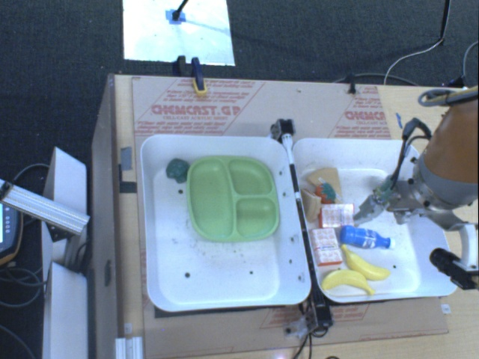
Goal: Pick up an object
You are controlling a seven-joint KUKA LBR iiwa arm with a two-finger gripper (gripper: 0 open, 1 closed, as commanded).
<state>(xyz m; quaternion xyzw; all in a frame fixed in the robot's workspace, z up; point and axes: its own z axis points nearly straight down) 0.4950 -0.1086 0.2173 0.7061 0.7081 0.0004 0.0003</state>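
Observation:
In the right bin (389,163) lie a blue bottle (364,238), two yellow bananas (353,273), two white-and-red boxes (328,234), a tan packet (323,179) and a small red-and-green piece (326,193). My gripper (365,210) reaches in from the right and hangs low over the middle of this bin. Its tip is just above the blue bottle and right of the upper box (337,215). Nothing shows between its fingers.
The left bin (224,275) holds a green divided plate (232,199) and a dark green lump (177,170) at its back left. A ridge (298,208) separates the bins. The arm's grey body (449,170) covers the right bin's far right side.

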